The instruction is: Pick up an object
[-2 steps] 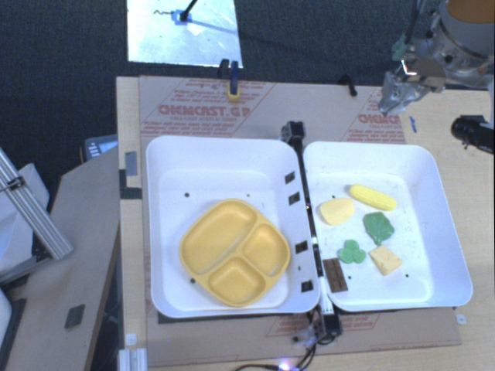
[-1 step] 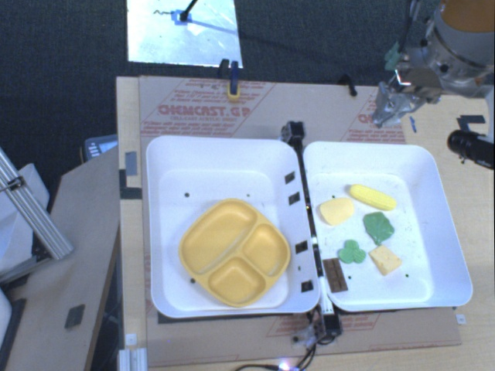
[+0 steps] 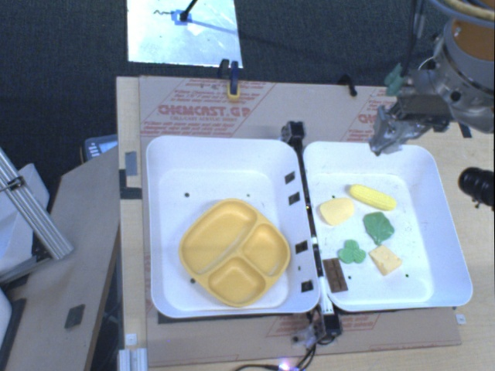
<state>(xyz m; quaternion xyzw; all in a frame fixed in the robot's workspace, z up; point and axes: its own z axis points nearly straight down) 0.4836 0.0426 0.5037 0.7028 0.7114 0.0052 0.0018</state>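
In the right bin, bare floor lies open toward 12 o'clock, while toys crowd its centre: corn, green pieces.

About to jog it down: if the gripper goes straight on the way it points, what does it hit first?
Probably the right bin's far rim or bare floor; the gripper hangs there. The corn lies nearer the camera. Depth is unclear.

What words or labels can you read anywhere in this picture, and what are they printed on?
"CHEMCAST GP", in red, on the brown protective sheet under the two white bins, just above the left bin.
More red print of the same kind on the sheet near the gripper, partly hidden and too blurred to read.
Faint red print on the sheet's front edge below the bins, too small to read.
The yellow tray and the toy foods carry no text.
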